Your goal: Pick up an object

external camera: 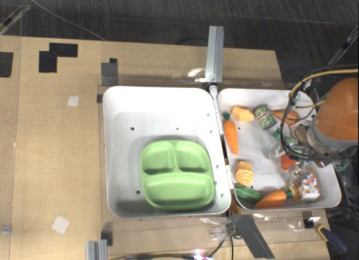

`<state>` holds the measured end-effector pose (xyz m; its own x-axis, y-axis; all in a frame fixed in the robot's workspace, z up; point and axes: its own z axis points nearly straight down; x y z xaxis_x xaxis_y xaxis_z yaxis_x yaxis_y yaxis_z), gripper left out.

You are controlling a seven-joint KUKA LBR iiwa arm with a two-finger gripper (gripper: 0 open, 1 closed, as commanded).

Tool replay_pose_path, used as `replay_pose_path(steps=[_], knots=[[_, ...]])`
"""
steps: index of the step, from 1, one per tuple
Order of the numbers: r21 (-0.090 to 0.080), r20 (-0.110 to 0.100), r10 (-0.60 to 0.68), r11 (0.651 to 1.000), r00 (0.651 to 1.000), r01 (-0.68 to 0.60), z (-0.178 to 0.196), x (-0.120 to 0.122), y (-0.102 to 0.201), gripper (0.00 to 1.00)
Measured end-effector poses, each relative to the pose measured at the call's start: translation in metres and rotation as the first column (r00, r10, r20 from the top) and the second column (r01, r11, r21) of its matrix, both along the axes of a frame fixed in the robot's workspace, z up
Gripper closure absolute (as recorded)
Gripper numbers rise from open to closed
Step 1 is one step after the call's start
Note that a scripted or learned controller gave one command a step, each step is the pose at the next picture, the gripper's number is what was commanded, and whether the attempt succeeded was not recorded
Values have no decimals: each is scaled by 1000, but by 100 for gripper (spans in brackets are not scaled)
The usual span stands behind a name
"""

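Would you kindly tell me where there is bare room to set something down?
Bare floor in the left bin, behind and left of the green tray. The right bin is crowded; one small gap lies between the carrot and the arm.

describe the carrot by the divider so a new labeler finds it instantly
Start at the right-hand bin, the one crowded with toy food. Along its left wall lies an orange carrot, lengthwise beside the divider. Unlike the other carrot at the bin's bottom edge, it lies alone, between two yellow corn pieces.

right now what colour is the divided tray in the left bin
Light green divided tray, in the camera view.
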<state>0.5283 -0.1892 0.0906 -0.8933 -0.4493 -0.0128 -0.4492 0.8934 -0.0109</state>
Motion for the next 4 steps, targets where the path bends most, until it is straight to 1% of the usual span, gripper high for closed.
replay_pose_path(steps=[1, 2, 3, 4], knots=[[-1, 3, 49, 999, 999, -49, 0, 4, 30, 0], [3, 0, 92, 996, 996, -92, -1, 75, 64, 0], [3, 17, 89, 996, 996, -90, 15, 79, 64, 100], [-1, -4, 248, 969, 969, -248, 56, 85, -7, 100]])
